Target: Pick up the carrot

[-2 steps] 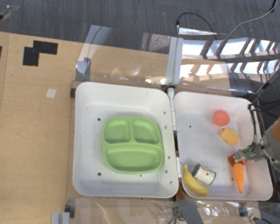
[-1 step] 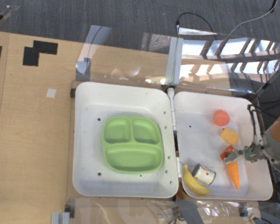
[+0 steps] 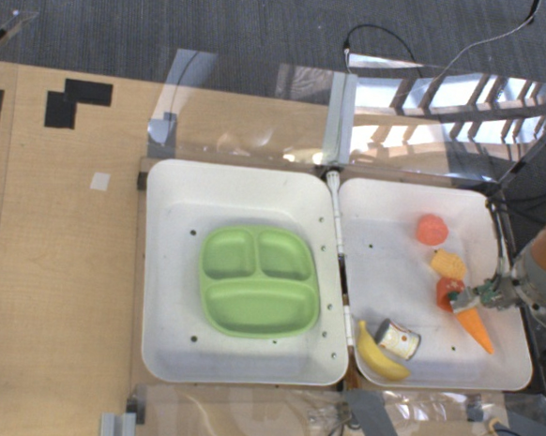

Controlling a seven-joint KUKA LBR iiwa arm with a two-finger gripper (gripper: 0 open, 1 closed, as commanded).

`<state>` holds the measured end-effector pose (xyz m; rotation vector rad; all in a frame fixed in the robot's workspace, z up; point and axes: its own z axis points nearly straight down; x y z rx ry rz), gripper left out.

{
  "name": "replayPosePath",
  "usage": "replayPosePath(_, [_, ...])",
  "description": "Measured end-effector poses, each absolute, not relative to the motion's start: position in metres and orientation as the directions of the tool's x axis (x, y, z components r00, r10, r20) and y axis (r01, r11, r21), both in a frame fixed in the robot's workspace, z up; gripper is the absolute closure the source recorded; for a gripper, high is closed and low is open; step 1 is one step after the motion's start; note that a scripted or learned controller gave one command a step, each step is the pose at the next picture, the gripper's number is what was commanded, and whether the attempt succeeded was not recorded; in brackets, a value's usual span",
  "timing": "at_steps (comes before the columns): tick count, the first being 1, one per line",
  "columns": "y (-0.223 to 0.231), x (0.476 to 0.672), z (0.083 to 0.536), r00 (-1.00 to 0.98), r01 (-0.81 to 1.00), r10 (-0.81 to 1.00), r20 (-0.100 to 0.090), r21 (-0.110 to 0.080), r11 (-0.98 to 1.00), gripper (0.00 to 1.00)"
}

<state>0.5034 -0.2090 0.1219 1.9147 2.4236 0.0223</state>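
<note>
The orange carrot (image 3: 477, 330) lies in the right bin (image 3: 386, 221), near its right wall, with its tip pointing toward the front right corner. My gripper (image 3: 481, 296) reaches in from the right edge and hangs just over the carrot's thick upper end, right beside a small red fruit (image 3: 448, 292). Whether it touches the carrot is unclear at this size.
The right bin also holds a pink-red ball (image 3: 431, 230), a yellow-orange item (image 3: 449, 265), a banana (image 3: 378, 355) and a small can (image 3: 400, 340) at the front left. A green divided plate (image 3: 258, 282) sits in the left bin (image 3: 171, 251).
</note>
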Motion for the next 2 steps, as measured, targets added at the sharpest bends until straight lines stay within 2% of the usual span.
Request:
replayPosePath(1, [-0.1131, 0.534, 0.2114, -0.331, 0.944, 0.944, -0.003, 0.007, 0.331, 1.0])
replayPosePath(2, [-0.1132, 0.534, 0.2113, -0.331, 0.944, 0.944, -0.003, 0.007, 0.331, 0.0])
